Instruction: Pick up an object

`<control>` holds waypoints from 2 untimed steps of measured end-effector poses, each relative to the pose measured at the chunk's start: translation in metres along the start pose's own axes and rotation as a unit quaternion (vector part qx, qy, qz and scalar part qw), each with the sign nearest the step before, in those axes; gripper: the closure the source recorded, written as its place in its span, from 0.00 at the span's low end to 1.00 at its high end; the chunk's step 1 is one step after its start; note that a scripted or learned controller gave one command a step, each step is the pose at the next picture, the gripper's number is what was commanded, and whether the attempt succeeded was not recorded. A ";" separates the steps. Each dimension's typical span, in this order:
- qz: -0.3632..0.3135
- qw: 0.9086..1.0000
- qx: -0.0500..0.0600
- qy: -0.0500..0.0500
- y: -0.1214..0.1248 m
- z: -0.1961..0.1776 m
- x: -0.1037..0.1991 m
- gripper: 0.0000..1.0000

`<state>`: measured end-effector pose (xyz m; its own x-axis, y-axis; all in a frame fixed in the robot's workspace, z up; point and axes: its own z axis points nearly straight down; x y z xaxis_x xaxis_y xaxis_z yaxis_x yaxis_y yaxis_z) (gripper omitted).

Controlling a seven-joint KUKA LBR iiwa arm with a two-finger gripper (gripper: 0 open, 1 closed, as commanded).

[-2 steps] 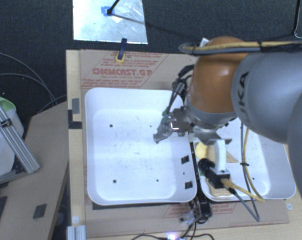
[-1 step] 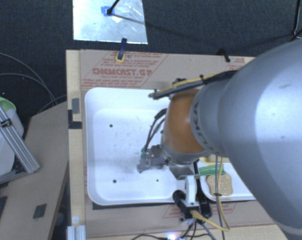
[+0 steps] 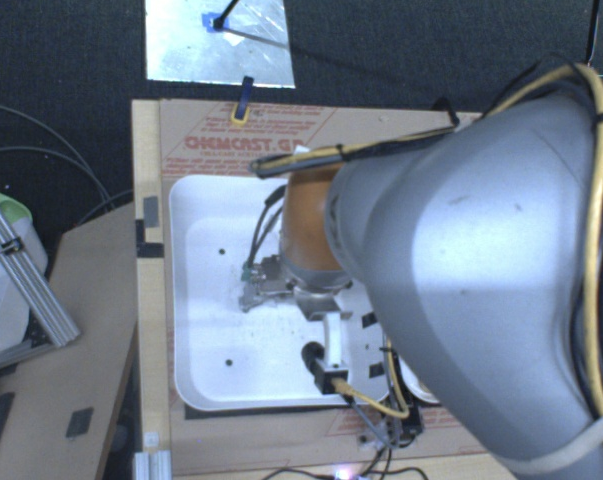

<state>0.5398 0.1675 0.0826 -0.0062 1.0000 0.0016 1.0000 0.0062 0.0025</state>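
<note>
Red letters run across the brown cardboard behind the bin. The big word starts with "CHEMCAST", and its end goes under the arm. A smaller red line sits below it, too tiny to read.

One white bin shows well. It has a few small dark dots on its floor. A little bit of white by the arm's lower edge may be the second bin, but most of it is hidden.

The big grey arm covers the right side. Its orange band sits above the wrist. The pincer hangs low over the middle of the white bin. I cannot tell how the pincer stands, and I see nothing in it. No object to pick up can be made out in the bin.

One shiny silver sheet lies past the cardboard, with a small blue piece on it. One yellow and blue clip sits at the cardboard's far edge. Yellow and black cables hang near the front of the tabletop.
</note>
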 end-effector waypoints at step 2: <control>0.001 1.000 -0.009 0.002 0.057 -0.114 0.067 0.00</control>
<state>0.5959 0.2349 0.1965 -0.0048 1.0000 0.0050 0.9998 0.0047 0.0200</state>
